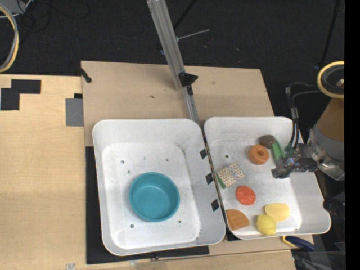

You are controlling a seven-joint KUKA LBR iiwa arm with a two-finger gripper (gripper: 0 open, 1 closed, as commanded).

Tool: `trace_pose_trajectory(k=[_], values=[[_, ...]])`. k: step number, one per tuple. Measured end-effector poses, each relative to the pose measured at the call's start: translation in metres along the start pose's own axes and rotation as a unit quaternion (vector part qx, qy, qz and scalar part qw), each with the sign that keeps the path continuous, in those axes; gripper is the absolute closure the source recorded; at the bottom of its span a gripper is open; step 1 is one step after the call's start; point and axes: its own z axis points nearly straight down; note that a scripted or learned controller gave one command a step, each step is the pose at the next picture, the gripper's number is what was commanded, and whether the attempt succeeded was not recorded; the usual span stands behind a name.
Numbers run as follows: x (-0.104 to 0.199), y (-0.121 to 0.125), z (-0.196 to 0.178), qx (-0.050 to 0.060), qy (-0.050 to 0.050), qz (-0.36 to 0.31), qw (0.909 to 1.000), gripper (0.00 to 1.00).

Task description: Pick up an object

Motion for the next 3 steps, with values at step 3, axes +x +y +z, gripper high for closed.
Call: trace_pose_trajectory(k=[3], values=[[0.142,0.034,0.012,0.002,0.0,-0.001,1.0,1.0]])
